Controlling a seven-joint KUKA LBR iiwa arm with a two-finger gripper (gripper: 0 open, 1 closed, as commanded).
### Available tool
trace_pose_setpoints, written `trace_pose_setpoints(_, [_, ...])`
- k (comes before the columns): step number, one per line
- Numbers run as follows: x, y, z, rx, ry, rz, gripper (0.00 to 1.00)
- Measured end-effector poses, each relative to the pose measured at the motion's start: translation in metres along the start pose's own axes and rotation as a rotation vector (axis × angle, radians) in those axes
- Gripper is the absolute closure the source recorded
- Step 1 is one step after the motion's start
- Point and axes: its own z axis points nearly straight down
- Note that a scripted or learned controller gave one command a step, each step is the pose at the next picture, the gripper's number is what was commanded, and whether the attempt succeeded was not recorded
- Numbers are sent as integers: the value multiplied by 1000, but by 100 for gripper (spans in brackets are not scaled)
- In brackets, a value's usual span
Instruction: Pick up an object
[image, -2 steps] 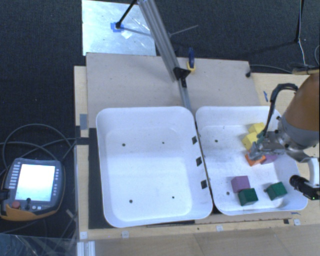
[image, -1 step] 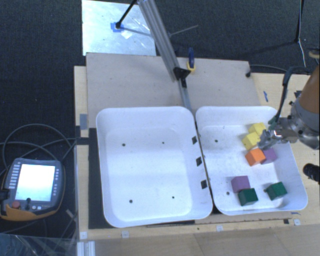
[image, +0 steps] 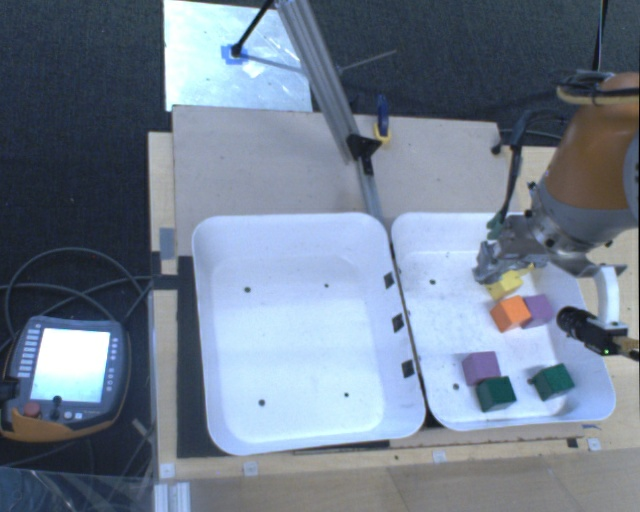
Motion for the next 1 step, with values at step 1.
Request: trace_pose_setpoints(1, [61,16,3,1,0,0,100])
